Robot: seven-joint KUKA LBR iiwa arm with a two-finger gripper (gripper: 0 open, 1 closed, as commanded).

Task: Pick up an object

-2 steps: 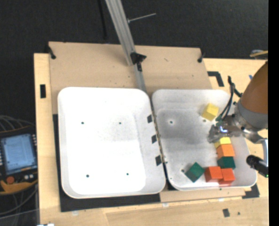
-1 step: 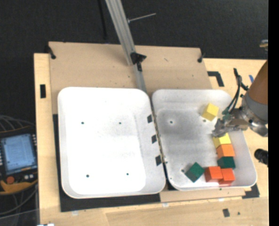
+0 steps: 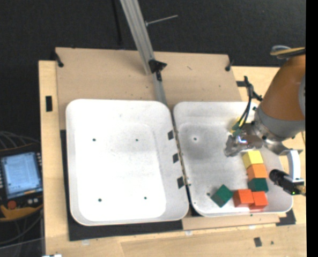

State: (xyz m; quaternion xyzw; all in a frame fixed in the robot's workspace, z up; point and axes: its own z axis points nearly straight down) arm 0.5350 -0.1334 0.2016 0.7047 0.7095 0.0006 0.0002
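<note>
I'm seeing the two-finger gripper (image 3: 235, 145) sitting low over the right shallow white bin (image 3: 201, 122), about mid-bin, toward its right side. I cannot tell from here how the fingers are set; the metal tip is a blur.

The blocks are lying just right of and below the tip. The yellow cube (image 3: 252, 158) is nearest, just beside the tip and apart from it as far as I can make out. Below it in a column are sitting the orange cube (image 3: 257, 171) and the dark green cube (image 3: 258, 184), each touching the next. Along the bin's near edge I'm seeing the red-orange block (image 3: 243, 197) and another orange block (image 3: 259, 199) side by side, with the tilted green block (image 3: 221, 195) just left of them. Nothing is visibly sitting between the fingers.

The blocks are crowding the bin's lower right corner, close to its right and near walls. The rest of that bin's floor, left and above the tip, is open. The left shallow white bin (image 3: 121, 159) is lying alongside on the tan wooden surface (image 3: 110, 68).

The grey arm with the orange band (image 3: 285, 98) is coming in from the right, wrist pointing down and leftward into the bin, with cables trailing along it.
</note>
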